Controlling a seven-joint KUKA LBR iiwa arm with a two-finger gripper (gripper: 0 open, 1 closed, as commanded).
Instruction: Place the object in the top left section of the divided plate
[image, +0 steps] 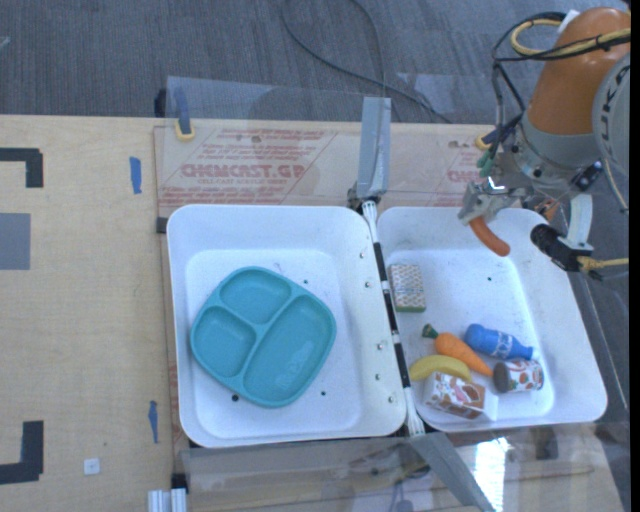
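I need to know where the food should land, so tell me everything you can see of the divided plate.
The divided plate is teal, looks like smooth plastic, and has a rounded-square outline with raised ridges splitting it into three sections: two smaller ones and one larger. It lies flat and turned at an angle on the floor of the left bin, roughly at its middle and apart from the walls. Its sections hold nothing, and only the bin floor touches it.
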